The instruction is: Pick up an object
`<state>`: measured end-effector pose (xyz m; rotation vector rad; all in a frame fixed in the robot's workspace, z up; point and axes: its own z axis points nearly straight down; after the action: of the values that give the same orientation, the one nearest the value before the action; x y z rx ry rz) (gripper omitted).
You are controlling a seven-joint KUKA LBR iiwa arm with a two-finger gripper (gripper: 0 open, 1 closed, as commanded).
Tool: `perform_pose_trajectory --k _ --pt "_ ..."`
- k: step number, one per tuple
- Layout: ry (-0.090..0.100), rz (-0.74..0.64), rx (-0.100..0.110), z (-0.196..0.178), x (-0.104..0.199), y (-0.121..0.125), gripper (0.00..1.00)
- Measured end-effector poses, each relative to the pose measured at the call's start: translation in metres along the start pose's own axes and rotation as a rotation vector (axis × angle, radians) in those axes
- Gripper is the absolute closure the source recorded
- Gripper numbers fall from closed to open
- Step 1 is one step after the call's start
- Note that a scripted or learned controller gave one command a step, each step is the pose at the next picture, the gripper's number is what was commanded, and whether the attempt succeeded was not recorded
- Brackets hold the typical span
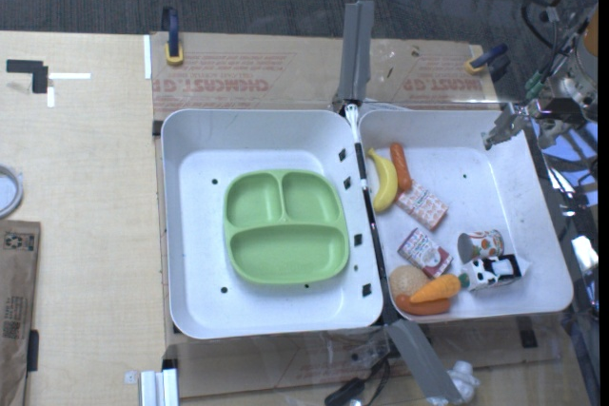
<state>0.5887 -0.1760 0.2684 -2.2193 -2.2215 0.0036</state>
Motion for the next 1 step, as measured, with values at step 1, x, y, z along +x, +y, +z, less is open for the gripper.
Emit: perform_pose_trajectory --k 1 --pt "0.000 -0.346 -0.001 0.1371 0.0491 -0.0079 0.00"
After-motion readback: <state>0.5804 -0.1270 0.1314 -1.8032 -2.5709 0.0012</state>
